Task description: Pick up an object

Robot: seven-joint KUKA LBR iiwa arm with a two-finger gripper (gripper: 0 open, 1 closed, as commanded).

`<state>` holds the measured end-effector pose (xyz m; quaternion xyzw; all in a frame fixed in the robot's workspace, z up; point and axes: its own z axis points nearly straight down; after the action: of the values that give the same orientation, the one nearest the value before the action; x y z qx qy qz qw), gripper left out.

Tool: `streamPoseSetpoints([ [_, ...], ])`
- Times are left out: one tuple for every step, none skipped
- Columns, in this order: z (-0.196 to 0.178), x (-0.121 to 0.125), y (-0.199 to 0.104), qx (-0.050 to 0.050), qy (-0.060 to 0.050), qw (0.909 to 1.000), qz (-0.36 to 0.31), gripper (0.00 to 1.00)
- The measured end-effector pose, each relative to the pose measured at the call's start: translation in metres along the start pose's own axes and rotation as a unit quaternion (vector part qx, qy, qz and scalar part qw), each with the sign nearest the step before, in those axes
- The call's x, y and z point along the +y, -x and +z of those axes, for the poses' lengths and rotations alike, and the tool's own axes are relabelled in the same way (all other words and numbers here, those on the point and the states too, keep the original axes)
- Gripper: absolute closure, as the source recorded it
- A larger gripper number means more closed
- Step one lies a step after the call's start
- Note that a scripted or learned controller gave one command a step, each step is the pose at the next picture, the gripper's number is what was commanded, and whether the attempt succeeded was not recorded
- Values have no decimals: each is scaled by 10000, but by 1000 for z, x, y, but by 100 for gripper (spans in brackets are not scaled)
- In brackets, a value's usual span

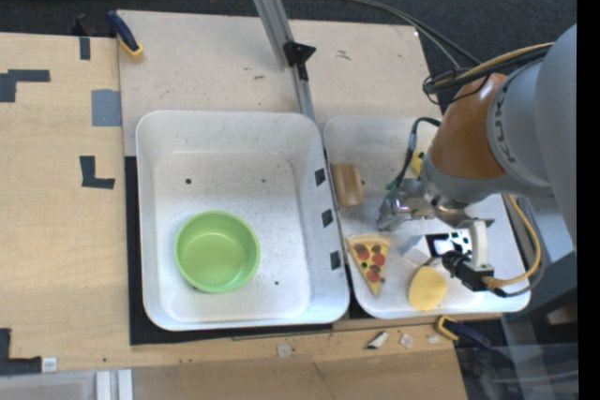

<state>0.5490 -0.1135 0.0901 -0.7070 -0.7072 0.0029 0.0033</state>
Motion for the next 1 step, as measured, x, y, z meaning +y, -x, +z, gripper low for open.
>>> streamPoseSetpoints([
  [-12, 0, -1, 14, -10, 10000, -1, 100],
])
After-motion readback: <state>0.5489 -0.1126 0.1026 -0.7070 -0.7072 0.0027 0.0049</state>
